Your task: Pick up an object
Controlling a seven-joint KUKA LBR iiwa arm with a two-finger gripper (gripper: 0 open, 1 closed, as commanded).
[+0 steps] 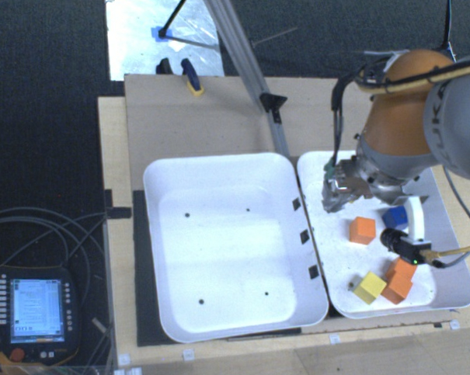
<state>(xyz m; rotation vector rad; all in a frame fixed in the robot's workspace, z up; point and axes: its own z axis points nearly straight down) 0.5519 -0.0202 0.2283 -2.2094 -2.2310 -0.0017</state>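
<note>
The gripper [334,195] is hanging over the right bin [324,241] near its upper-left corner; whether it is open or closed I cannot tell, and nothing is showing in its grasp. The nearest orange cube [362,230] is lying apart at its 4 o'clock, with the blue block [394,217], yellow cube [371,287] and second orange block [398,281] farther that way, leaving bare floor at 6 o'clock along the bin's left wall.

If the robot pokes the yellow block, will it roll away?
Probably not: the yellow block looks boxy with flat faces, so it should slide rather than roll. It sits beside an orange block, which might stop or get nudged.
</note>
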